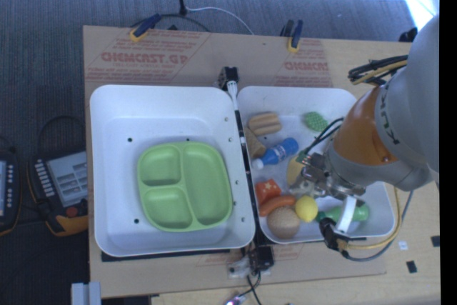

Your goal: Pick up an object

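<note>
The right bin (pixel 335 95) holds several toy foods. At its back lie a tan hot dog bun (pixel 264 123) and a green piece (pixel 314 120). A blue bottle (pixel 279 151) lies left of centre. A red pepper (pixel 267 191) and an orange carrot (pixel 276 204) sit near the bin's left wall, with a brown potato (pixel 283 222) in front of them. A yellow lemon (pixel 306 208) and a green item (pixel 355 212) rest by the front wall. My gripper (pixel 310 178) hangs low over the bin's middle, above a yellow piece (pixel 294 169) and just behind the lemon.
The left bin (pixel 114 111) holds a green divided plate (pixel 186 186). The grey arm with its orange band (pixel 364 136) covers the right bin's right side. Clamps (pixel 294 36) and a cable lie on the board behind the bins.
</note>
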### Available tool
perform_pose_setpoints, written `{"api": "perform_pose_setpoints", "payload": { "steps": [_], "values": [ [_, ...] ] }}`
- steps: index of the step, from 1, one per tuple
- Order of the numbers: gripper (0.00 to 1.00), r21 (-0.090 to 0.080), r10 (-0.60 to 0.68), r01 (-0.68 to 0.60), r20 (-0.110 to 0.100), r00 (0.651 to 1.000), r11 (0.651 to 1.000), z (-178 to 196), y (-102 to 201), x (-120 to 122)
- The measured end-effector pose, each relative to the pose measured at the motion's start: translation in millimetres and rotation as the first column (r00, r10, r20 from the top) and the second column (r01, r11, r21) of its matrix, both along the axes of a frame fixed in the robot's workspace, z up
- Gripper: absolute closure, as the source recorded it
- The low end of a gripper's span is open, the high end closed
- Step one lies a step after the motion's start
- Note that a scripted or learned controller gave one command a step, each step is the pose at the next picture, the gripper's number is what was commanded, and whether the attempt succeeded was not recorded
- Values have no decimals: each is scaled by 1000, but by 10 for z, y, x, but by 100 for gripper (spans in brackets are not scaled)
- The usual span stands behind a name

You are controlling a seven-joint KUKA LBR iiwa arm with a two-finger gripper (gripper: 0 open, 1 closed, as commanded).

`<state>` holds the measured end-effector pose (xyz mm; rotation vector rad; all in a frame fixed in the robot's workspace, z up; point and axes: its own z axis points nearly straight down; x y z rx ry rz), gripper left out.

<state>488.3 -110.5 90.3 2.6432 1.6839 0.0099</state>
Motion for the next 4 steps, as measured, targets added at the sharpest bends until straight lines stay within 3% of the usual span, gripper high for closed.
{"api": "perform_pose_setpoints", "payload": {
  "steps": [1,2,3,4],
  "values": [
    [100,2,-403,403,-12,915,915,147,-193,-53],
    [0,8,-400,400,-10,916,916,160,-167,-31],
    [0,0,32,-32,-7,999,1000,-14,-139,-40],
    [0,5,228,-228,2,974,974,-5,-829,661]
  ]
}}
